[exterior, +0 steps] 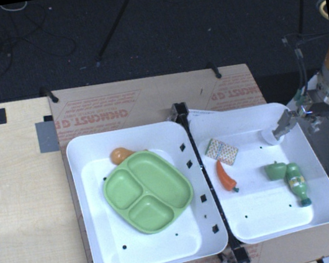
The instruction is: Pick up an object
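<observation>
Dark floor with cables lies behind the counter [16, 185], where two white bins sit side by side on cardboard. Going left to right: the left bin [100, 233] holds a green divided plate [147, 191] with an orange ball [119, 155] at its 11 o'clock; the right bin [262, 220] holds a patterned packet [221, 150], an orange carrot [225, 176] and a green bottle [296, 182]. The end effector [283, 125] hovers at the right bin's upper right rim, touching nothing; whether it is open I cannot tell. The bottle, probably the nearest target, lies at its 6 o'clock, long axis running roughly 12 to 6.

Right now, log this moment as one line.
gripper: over right bin's far right edge | nothing held | green bottle, carrot: in right bin
</observation>
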`<state>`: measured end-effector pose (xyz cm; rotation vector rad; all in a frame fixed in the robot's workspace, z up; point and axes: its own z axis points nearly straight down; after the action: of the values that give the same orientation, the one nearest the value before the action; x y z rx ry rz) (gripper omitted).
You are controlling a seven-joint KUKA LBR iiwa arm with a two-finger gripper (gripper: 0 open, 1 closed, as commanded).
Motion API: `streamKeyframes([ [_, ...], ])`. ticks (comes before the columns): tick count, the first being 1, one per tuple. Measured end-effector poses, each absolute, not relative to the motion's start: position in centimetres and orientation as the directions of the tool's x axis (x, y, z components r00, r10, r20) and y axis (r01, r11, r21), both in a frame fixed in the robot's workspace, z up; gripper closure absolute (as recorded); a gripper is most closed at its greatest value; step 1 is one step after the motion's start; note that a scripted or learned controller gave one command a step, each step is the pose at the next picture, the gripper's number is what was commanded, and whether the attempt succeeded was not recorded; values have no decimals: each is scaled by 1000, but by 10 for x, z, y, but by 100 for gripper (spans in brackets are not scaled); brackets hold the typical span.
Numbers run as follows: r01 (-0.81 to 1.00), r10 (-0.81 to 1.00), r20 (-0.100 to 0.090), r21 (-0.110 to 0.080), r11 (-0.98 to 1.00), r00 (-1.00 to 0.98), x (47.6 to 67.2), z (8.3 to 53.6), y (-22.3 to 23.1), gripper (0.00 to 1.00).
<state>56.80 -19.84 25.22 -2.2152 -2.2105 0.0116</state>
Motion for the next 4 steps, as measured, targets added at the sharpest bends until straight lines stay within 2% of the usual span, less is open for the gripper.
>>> streamKeyframes([
  [1, 1000, 1000, 1, -3, 0, 0, 570, 259, -198, 0],
  [2, 1000, 1000, 2, -8, 0, 0, 563, 197, -199, 0],
  [4, 1000, 1000, 2, -7, 0, 0, 562, 91, -210, 0],
])
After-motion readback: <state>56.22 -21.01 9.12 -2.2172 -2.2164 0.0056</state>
